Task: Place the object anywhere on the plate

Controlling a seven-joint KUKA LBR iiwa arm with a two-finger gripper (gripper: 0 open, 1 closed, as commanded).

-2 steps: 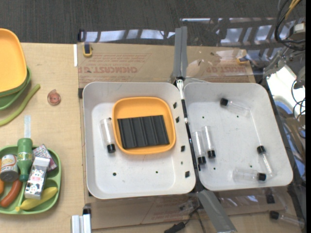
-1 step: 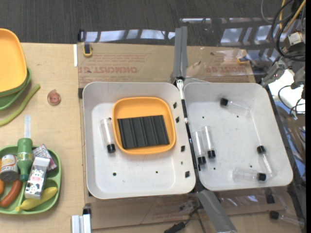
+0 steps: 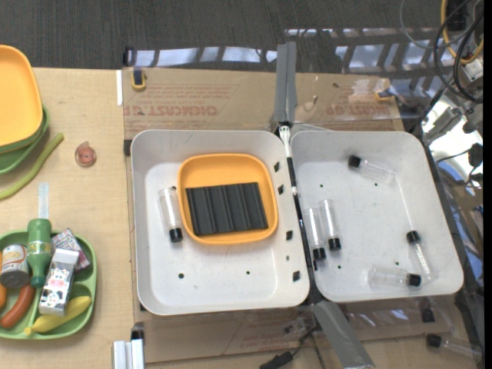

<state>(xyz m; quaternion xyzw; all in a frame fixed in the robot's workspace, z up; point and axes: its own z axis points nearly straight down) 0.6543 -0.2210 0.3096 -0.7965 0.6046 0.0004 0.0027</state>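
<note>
Pincer first: I cannot tell how far open it is, or whether it has hold of anything, so I assume nothing about a grasp.

I take the task's thing to be one of the clear tubes with black caps. Nearest the goal is the tube [image 3: 169, 215] in the left bin [image 3: 146, 283], lying lengthwise just beside the left rim of the orange plate [image 3: 227, 162], cap towards me. A dark ribbed mat [image 3: 227, 208] covers most of the plate's floor.

I judge these tubes to be light, stiff and slick, probably thin plastic, though from this height I can't rule out glass. Being round, one will likely roll if nudged, and it may squirt out of a hard pinch. I'd close across the barrel near its middle, jaws square to its long axis. The cap end looks a touch wider and may weigh that end down. On release, the mat's ribs should help stop it rolling.

My count is six tubes. One is in the left bin and five are in the right bin [image 3: 438, 206]: a lone one near the top [image 3: 365, 165], a pair side by side at the left wall [image 3: 324, 231], one at the right [image 3: 417, 254], and one at the bottom [image 3: 393, 278]. There are two bins, one plate in them and one mat.
</note>
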